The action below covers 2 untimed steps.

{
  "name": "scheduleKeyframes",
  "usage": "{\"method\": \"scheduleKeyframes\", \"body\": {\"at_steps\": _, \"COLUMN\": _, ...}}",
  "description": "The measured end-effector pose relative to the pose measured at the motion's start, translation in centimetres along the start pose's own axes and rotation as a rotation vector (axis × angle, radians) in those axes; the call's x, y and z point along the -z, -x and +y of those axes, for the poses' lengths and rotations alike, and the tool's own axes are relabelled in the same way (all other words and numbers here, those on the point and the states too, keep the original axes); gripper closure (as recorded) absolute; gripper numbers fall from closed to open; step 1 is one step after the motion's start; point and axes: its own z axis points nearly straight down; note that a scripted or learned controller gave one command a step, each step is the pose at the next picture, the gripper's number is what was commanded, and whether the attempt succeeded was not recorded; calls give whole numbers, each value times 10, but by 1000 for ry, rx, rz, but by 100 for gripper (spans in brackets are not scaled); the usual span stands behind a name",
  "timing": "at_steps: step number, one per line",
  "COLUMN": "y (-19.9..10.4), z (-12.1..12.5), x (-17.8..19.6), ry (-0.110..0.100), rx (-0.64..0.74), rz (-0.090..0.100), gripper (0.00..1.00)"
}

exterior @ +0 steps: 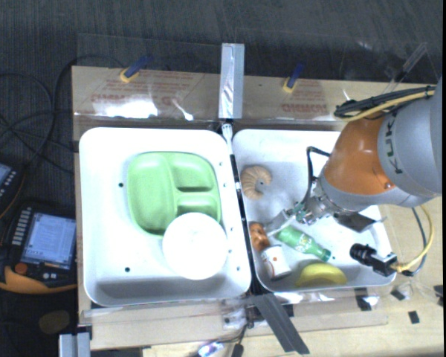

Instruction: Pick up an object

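- two handheld screen devices [37,236] are lying on the dark floor at the far left, with black cables trailing around them.
- a wooden bench [97,88] is carrying two shallow white bins side by side, with clear plastic sheeting clipped along its far edge.
- the left bin [97,222] is holding a green divided tray [163,184], which is lying flat near the middle of the bin.
- a round white plate [195,244] is overlapping the near right corner of the green tray.
- the right bin [282,162] is sitting just beside the left one, their rims meeting at the middle of the bench.
- a tan ridged shell-shaped object [255,178] is resting in the far left part of the right bin.
- a small brown object [259,235] is lying against the left wall of the right bin, and a small white cup with a red mark [275,261] is sitting just nearer than it.
- a green bottle [302,242] is lying on its side near the middle of the right bin, slanting toward the near right.
- a yellow banana [320,275] is lying along the near wall of the right bin, just nearer than the bottle.
- the gripper [301,213] is hanging low over the middle of the right bin, just beyond the far end of the green bottle; how far apart its tips are cannot be made out, and nothing is visibly between them.
- the grey arm with its orange band [357,166] is reaching in from the right, covering the far right part of the right bin.
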Motion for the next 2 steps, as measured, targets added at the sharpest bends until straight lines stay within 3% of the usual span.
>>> {"method": "scheduleKeyframes", "body": {"at_steps": 1, "y": -5, "z": -31, "x": 0, "ry": 1, "rx": -88, "rz": 1, "gripper": 0}}
{"method": "scheduleKeyframes", "body": {"at_steps": 2, "y": -5, "z": -32, "x": 7, "ry": -4, "rx": -90, "rz": 6, "gripper": 100}}
